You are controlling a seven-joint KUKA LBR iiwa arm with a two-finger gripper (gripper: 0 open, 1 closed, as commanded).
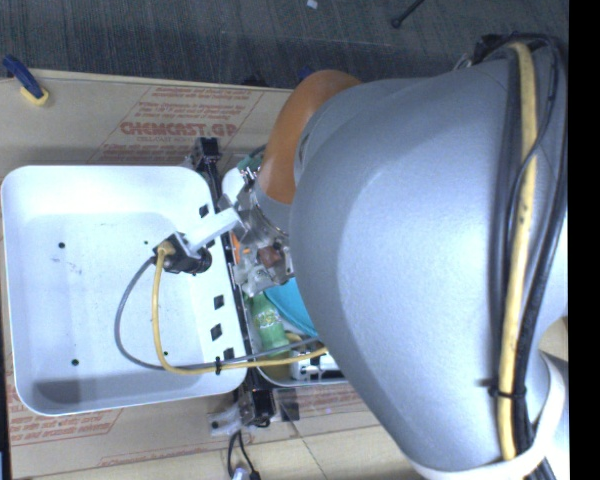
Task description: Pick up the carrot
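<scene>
The grey arm [420, 248] covers most of the right bin, and its orange band [295, 118] shows at the top. My gripper [252, 236] hangs low over the right bin's left side, close to the divider between the bins. A small orange-brown patch [271, 258] sits right under the gripper; it may be the carrot, but the wrist hides most of it. Whether it is held cannot be told.
A green object [267, 325] and a blue one [298, 310] lie in the right bin just below the gripper. The left bin [40, 268] holds only a grey and yellow cable loop [140, 328], which runs from a black fitting [185, 258]. Brown cardboard [130, 118] lies under the bins.
</scene>
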